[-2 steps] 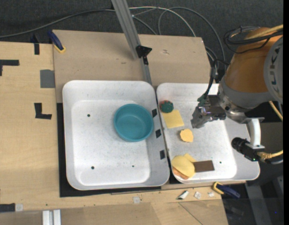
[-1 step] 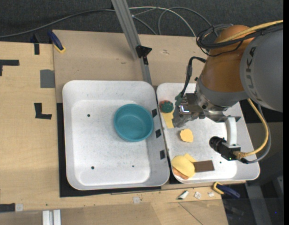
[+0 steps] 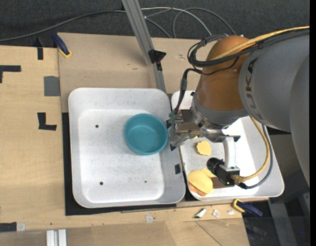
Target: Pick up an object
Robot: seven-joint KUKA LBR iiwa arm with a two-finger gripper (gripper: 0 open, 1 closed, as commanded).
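A teal bowl (image 3: 145,133) stands upright in the left white bin (image 3: 96,188), against that bin's right side. My gripper (image 3: 174,131) hangs over the ridge between the two bins, just beside the bowl's right rim. Whether it touches the bowl I cannot tell. A small yellow piece (image 3: 203,148) lies in the right bin (image 3: 271,186) just right of the gripper. A larger yellow and orange rounded thing (image 3: 200,181) lies near that bin's front left corner. The arm's orange band and grey body hide most of the right bin.
A slanted metal pole (image 3: 142,32) runs from the top of the view down to the bins' back edge. Cables loop behind the arm. Blue clamps (image 3: 62,45) sit at the bench's corners. Open floor shows in the left bin around the bowl.
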